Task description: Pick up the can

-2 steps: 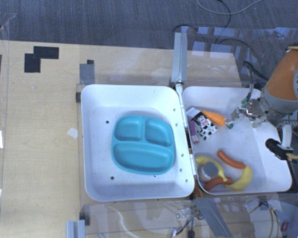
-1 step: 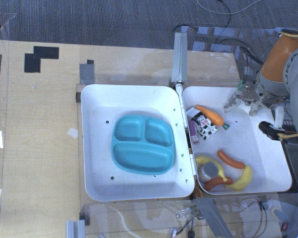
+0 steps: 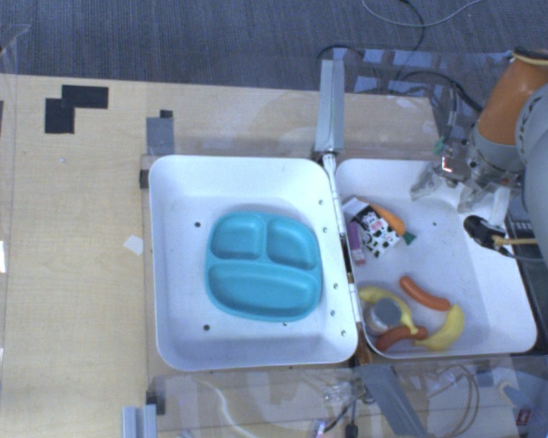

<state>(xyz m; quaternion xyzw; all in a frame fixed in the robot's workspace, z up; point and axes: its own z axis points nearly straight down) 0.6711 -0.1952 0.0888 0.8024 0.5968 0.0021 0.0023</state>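
The can [image 3: 381,316] stands near the front left corner of the right bin [image 3: 493,299], showing its grey round top. A yellow banana [image 3: 446,328] curves around it, and a red sausage [image 3: 400,338] lies against its front. My gripper [image 3: 448,188] hangs over the bin's far edge, well behind and to the right of the can. Its two pale fingers [image 3: 424,182] are spread open with nothing between them.
Another sausage [image 3: 425,293] lies right of the can. A cow-patterned box [image 3: 376,233], a carrot [image 3: 390,217] and a pink-edged packet [image 3: 356,231] sit by the bin's left wall. The left bin [image 3: 178,245] holds a blue divided plate [image 3: 263,265].
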